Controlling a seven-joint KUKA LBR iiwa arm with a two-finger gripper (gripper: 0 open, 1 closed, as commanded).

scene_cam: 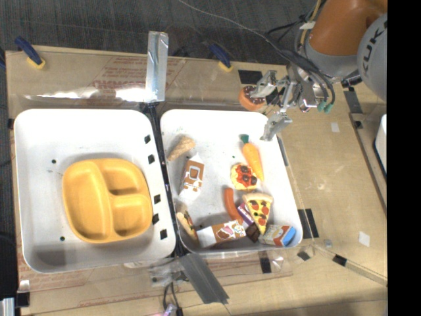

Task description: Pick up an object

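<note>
Arm: grey, with an orange band [339, 18], reaching in from the upper right; its wrist hangs over the bench just past the right bin's far right corner.

Gripper [273, 127]: raised above the far right rim of the right bin, its metal fingers pointing down and to the left. One light finger [270, 129] shows clearly over the rim; the second is lost in the clutter of the wrist, so how far the tool is open cannot be told. Nothing is visible between the fingers — the tool touches none of the items.

Small round item [252, 97]: orange-red, lying on the bench just outside the bin's far edge, right beside the wrist hardware; whether they touch cannot be told.

Right bin [217, 120]: white and shallow, holding the toy food.

Carrot [252, 157]: orange with a green top, the item nearest the gripper, lying just below and left of the fingertip, apart from it.

Pizza pieces: a round one [243, 175] beside the carrot, a wedge [260, 209] nearer the front.

Sausage [230, 203]: red, just left of the wedge.

Small carton [193, 177]: brown and white, mid-bin.

Bread roll [180, 146]: tan, near the divider between the bins.

Front edge: a printed box [223, 232] and a blue-sided box [279, 235] — both against the near wall.

Left bin [39, 127]: holds a yellow divided tray [105, 197], well apart from the gripper.
</note>
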